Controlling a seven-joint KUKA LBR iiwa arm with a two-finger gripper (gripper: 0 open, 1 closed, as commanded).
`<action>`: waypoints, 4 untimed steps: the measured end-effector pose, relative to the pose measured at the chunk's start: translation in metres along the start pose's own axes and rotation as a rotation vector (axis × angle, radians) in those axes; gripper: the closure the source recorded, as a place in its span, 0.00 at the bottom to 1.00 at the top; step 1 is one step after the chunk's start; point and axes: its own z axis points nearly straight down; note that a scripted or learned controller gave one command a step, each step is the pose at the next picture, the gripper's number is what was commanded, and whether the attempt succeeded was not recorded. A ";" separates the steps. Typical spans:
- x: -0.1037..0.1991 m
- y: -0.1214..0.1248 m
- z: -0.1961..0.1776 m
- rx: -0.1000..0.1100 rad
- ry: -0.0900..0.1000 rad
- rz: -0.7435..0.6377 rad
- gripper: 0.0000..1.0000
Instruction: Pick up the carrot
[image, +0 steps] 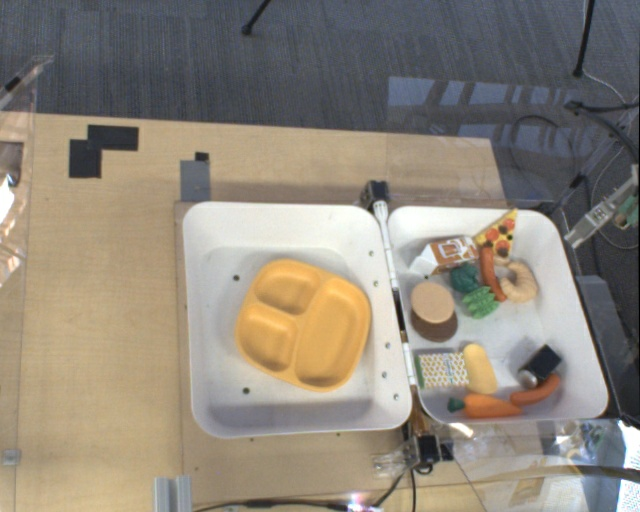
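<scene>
The carrot (487, 406) lies along the right bin's (585, 330) near wall; the left bin (200, 330) holds a tray (302, 324).

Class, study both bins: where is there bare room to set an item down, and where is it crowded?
Free: the left bin's floor around the yellow tray, and the tray's own compartments. In the right bin, a bare patch lies between the bagel and the black block. Crowded: the near edge by the carrot and the far corner.

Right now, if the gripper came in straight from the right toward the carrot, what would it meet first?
Probably the red sausage, lying at the right end of the carrot, just below the black block; height is unclear.
</scene>
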 end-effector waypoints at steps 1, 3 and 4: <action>0.046 -0.067 0.002 0.001 0.004 -0.402 0.00; 0.053 -0.070 0.021 -0.003 0.000 -0.983 0.00; 0.035 -0.049 -0.013 -0.005 -0.003 -1.221 0.00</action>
